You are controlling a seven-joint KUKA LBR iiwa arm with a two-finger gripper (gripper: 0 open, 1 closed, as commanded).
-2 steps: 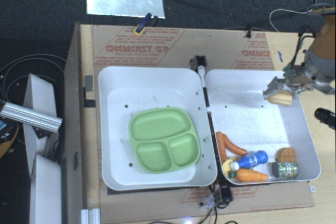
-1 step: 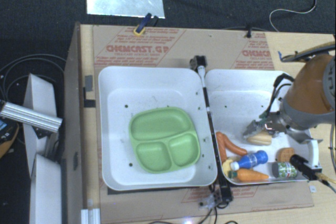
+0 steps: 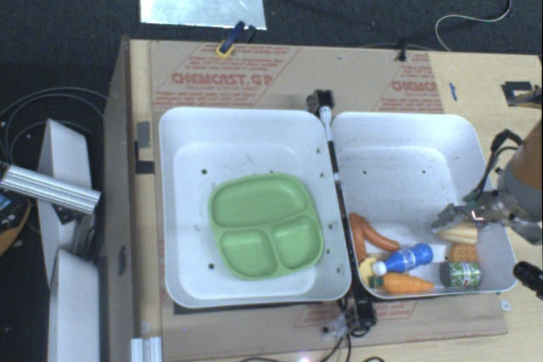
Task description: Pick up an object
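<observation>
Objects for the pick sit in the right bin [image 3: 399,136], bunched along its near edge: an orange sausage-shaped piece [image 3: 373,233], a blue bottle with a white cap [image 3: 405,259], a carrot [image 3: 405,284], a yellowish item [image 3: 367,269] partly under the bottle, a small green can [image 3: 462,274], a tan block [image 3: 463,252] and a pale bread-like piece [image 3: 458,234]. We see the gripper [image 3: 454,219] low over the right bin's right side, tips just at the bread-like piece. We cannot tell how the jaws stand or whether anything is between them. Left bin [image 3: 182,140] holds a green divided tray [image 3: 265,225], lying flat.
</observation>
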